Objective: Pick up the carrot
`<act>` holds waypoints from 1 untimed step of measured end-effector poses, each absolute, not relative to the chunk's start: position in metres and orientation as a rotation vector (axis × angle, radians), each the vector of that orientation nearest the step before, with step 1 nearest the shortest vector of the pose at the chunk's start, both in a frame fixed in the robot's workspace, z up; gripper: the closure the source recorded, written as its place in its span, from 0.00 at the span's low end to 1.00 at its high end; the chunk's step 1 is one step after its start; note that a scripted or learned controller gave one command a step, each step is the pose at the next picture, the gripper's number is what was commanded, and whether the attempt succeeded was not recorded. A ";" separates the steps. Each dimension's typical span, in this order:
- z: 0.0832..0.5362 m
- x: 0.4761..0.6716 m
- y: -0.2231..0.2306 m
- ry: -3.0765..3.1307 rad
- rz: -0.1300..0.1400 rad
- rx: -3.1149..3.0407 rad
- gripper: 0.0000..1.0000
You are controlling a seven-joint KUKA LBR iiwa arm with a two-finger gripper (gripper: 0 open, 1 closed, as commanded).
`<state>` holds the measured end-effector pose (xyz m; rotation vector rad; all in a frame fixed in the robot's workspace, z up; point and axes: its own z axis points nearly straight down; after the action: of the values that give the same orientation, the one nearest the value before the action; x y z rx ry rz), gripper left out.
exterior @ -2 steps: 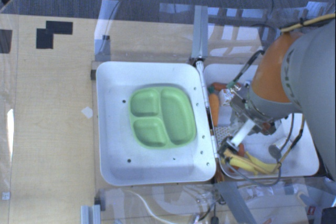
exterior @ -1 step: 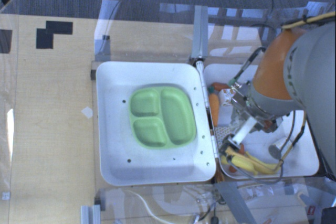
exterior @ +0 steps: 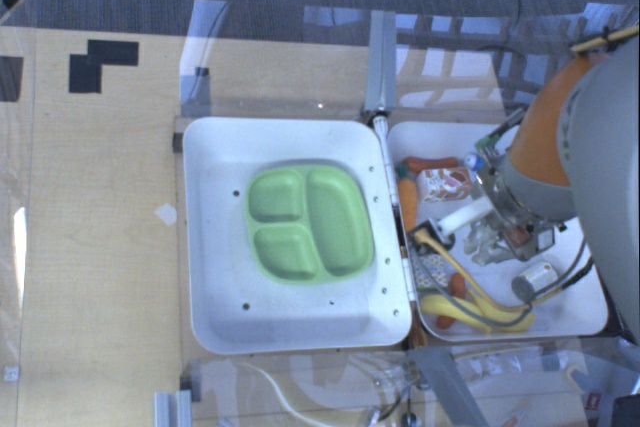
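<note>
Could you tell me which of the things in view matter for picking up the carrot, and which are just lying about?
Part of the job:
carrot, at the right bin's left wall
gripper, low over the right bin

Lying about:
green divided plate in the left bin
banana
snack packet

My arm point(exterior: 590, 135): cut off by the right edge, and its bulk hides the right bin's point(exterior: 590, 315) far right corner. My gripper point(exterior: 487, 233): a blurred tangle of metal over that bin; finger state cannot be told. Carrot point(exterior: 407, 202): a thin orange strip against the bin's left wall, its lower end lost behind clutter. Banana point(exterior: 480, 313): near end partly under the gripper. Packet point(exterior: 443, 184) beside the carrot: print too small to read.
</note>
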<state>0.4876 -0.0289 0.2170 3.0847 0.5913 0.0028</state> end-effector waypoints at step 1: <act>0.214 0.491 -0.074 1.259 0.000 2.879 1.00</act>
<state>0.4908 -0.0739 0.2136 2.8788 1.2588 0.0000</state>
